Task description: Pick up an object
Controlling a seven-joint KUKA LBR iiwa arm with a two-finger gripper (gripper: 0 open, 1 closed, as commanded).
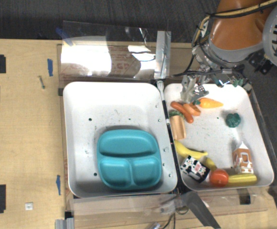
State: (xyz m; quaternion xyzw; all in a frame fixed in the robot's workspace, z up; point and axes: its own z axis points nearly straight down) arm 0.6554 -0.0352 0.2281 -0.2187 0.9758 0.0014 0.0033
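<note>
The grey metal two-finger gripper (192, 90) hangs low over the far corner of the right white bin (258, 128); I cannot tell its state. Just below its tips lie two orange-red sausage-shaped toys (186, 109), with a small orange plastic carrot (209, 103) just beside it. Nothing looks lifted, so by my reading the pick remains undone. Farther off sits a dark green ball (233, 119).

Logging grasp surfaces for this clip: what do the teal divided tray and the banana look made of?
The teal divided tray looks like moulded plastic with a smooth, slightly satin finish: one even colour, rounded compartment walls, soft highlights. The banana is probably a plastic toy: flat, uniform yellow with a faint sheen, though it is too small to rule out rubber or foam.
</note>
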